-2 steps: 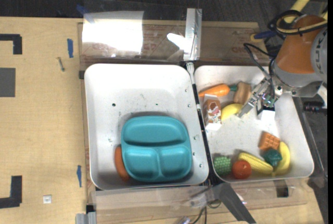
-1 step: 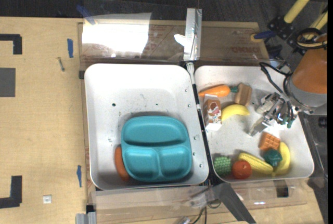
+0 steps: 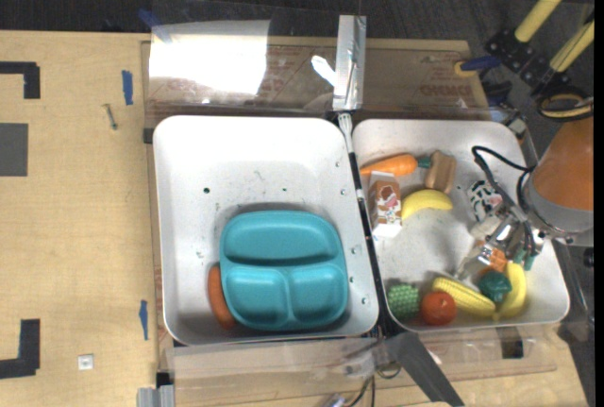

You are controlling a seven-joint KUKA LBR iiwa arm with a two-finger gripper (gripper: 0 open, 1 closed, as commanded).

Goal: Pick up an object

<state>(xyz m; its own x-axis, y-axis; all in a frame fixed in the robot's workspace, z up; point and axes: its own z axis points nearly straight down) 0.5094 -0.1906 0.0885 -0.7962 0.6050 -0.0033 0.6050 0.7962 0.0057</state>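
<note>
Clutter fills the right bin point(image 3: 427, 249), one of two white bins set side by side on the pale wooden surface point(image 3: 75, 207). Along its far side lie a carrot point(image 3: 391, 166) with a green top and, just right of it, a tan block point(image 3: 440, 171). Nearer, a small brown-and-white carton point(image 3: 385, 203) lies against the bin's left wall, with a yellow banana point(image 3: 427, 202) just beside it on the right. A black-and-white patterned thing point(image 3: 486, 197) sits further right.

Along the near wall, from left to right, are a green knobbly piece point(image 3: 404, 299), a red tomato point(image 3: 438, 307), an ear of corn point(image 3: 462, 293), a small teal piece point(image 3: 494, 287) and a second banana point(image 3: 516, 287), all packed close together or touching.

The grey arm point(image 3: 559, 211) with its orange band reaches in from the right. Its fingers point(image 3: 497, 243) hang over the right half of this bin, just on the far side of the teal piece and the corn's right end. Whether they are released, clenched or grasping anything cannot be told, as the tip is a blur of metal and small coloured bits.

The left bin point(image 3: 179, 169) holds a teal tray point(image 3: 283, 268) with three compartments at its near side. An orange thing point(image 3: 217, 296) peeks out from under the tray's left near edge. Beyond the left bin a clear plastic sheet point(image 3: 217, 65) lies on the surface.
</note>
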